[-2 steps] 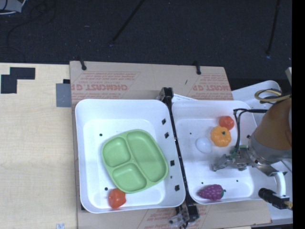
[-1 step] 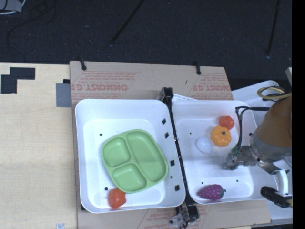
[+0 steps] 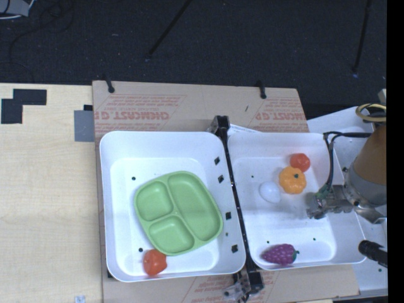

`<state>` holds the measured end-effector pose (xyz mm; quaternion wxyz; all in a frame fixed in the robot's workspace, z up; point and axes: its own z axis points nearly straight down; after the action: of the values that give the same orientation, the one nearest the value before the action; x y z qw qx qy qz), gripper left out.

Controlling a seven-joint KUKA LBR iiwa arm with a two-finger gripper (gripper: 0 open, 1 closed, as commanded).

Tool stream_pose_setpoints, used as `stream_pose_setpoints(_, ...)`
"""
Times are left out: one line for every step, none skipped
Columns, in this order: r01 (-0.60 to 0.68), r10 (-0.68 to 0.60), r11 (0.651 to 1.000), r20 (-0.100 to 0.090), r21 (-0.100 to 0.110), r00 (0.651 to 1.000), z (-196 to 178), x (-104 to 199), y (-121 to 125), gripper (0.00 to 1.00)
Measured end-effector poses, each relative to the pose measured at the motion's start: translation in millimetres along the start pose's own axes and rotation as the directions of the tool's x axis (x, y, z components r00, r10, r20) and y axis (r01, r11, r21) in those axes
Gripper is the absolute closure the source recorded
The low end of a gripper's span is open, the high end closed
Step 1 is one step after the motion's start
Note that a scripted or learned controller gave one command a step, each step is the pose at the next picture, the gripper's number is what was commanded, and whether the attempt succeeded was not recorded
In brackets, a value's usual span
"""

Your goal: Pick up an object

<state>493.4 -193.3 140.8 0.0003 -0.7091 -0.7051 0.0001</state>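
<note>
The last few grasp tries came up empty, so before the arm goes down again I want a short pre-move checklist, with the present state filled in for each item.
1. Targets in the right white bin: ok. A small red ball, an orange pumpkin-shaped toy, a white egg-shaped object and a purple grape bunch lie there.
2. Gripper over that bin: ok, near its right side.
3. Gripper carries nothing: cannot tell.
4. Nearest target free-standing: not ok. The pumpkin toy sits close against the red ball and the white egg.
5. Grape bunch isolated: ok, alone near the front wall.
6. Left white bin uninvolved: ok. The green divided plate and red toy lie apart from the arm.
</note>
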Motion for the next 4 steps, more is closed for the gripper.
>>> stream_pose_setpoints(0.007,-0.007,1.0,0.0,-0.001,1.0,-48.1,8.7,-3.1,1.0)
stream_pose_setpoints(0.007,-0.007,1.0,0.001,-0.003,1.0,-90.8,10.3,-4.9,1.0)
stream_pose_setpoints(0.011,-0.011,1.0,-0.002,0.001,1.0,-81.2,58.1,21.5,1.0)
stream_pose_setpoints(0.011,-0.011,1.0,-0.002,0.002,1.0,-71.0,108.5,42.9,1.0)
